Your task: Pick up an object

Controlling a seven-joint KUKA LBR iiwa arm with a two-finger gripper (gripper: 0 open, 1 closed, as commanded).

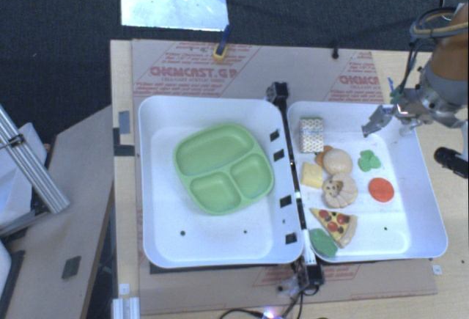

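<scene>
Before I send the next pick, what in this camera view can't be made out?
- Gripper: too small and blurred to tell open from shut.
- Arm: cut off by the right edge.
- Green piece by the pizza slice: partly hidden by the bin divider, identity unclear.
- Wrapped block: label too small to read.

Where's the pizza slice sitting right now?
The pizza slice lies in the right bin, near its front-left corner, just below the cookie and above the green piece at the divider.

The divided plate [222, 177] is pale green, the pizza slice [335, 223] yellow with red dots, the disc [381, 189] orange-red, both bins [157, 237] white.
</scene>
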